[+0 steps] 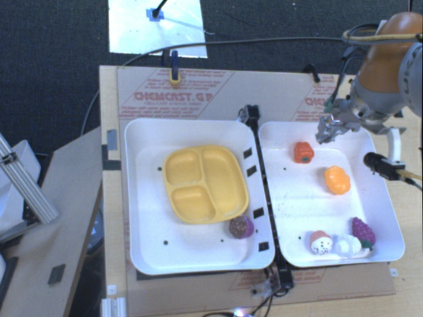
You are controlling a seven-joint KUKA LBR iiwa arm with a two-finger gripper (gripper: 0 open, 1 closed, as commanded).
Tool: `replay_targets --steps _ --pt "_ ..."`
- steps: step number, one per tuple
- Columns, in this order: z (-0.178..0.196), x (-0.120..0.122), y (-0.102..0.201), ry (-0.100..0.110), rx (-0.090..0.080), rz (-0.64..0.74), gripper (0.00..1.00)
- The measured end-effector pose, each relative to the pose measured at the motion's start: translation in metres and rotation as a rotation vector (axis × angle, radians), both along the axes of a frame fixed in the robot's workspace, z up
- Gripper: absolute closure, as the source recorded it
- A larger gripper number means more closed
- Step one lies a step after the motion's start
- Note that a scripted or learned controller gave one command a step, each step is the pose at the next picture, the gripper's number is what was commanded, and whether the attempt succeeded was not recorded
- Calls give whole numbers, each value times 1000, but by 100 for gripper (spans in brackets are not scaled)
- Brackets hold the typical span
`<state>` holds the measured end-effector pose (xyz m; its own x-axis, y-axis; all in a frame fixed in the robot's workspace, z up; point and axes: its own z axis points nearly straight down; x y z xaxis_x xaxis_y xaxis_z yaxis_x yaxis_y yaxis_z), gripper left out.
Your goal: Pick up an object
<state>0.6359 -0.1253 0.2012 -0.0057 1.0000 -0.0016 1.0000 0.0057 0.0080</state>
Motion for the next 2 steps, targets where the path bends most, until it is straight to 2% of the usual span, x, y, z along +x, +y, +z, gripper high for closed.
replay_targets --steps 1,2 --pt "64 -3 -3 0 0 1 100" --pt "50 -2 47 6 3 3 100"
